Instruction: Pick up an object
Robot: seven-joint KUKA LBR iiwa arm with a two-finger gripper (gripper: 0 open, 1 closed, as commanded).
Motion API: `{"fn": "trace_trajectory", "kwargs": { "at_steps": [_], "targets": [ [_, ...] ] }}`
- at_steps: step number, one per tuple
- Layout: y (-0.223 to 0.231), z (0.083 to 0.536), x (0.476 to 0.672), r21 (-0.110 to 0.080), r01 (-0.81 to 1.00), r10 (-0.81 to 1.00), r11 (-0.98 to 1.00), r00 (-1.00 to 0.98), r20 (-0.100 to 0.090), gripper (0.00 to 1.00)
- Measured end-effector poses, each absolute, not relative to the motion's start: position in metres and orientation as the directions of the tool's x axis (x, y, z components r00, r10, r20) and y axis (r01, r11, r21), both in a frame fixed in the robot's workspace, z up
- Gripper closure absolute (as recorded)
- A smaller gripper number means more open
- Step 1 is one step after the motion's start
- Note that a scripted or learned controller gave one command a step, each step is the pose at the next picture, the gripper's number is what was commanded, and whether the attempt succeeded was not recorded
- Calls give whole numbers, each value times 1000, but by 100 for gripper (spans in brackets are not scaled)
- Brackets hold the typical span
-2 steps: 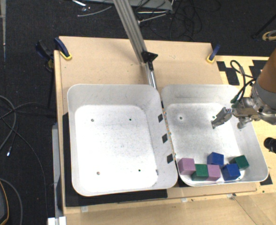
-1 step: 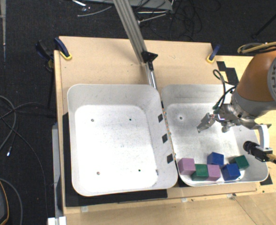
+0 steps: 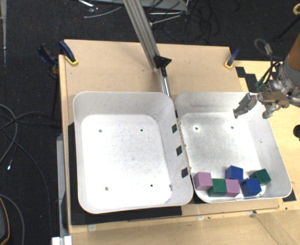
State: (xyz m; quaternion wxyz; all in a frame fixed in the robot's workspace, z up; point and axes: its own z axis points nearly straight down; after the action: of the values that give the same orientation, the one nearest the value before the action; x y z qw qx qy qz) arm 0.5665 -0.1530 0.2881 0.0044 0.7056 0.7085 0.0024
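Several small blocks lie bunched at the near edge of the right bin (image 3: pixel 211 137): a lilac block (image 3: pixel 203 180), a green block (image 3: pixel 219 186), a second lilac block (image 3: pixel 232 187), a blue block (image 3: pixel 234 173), another blue block (image 3: pixel 251 187) and a dark green block (image 3: pixel 263 176). My gripper (image 3: pixel 255 107) hangs over the far right corner of that bin, well away from the blocks. Its two fingers stand apart, open, with nothing between them.
The left bin (image 3: pixel 83 137) lies beside the right one on the wooden bench. A metal pole (image 3: pixel 142 27) slants down from the top to the gap between the bins. Clamps (image 3: pixel 68 52) sit at the bench's far corners.
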Motion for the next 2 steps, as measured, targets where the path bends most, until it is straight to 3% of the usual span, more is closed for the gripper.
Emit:
{"fn": "trace_trajectory", "kwargs": {
  "at_steps": [1, 2],
  "targets": [
    [-158, 198, 591, -7, 1000, 1000, 1, -1, 1, 0],
    [-149, 281, 632, 11, 1000, 1000, 5, -5, -3, 0]
  ]
}}
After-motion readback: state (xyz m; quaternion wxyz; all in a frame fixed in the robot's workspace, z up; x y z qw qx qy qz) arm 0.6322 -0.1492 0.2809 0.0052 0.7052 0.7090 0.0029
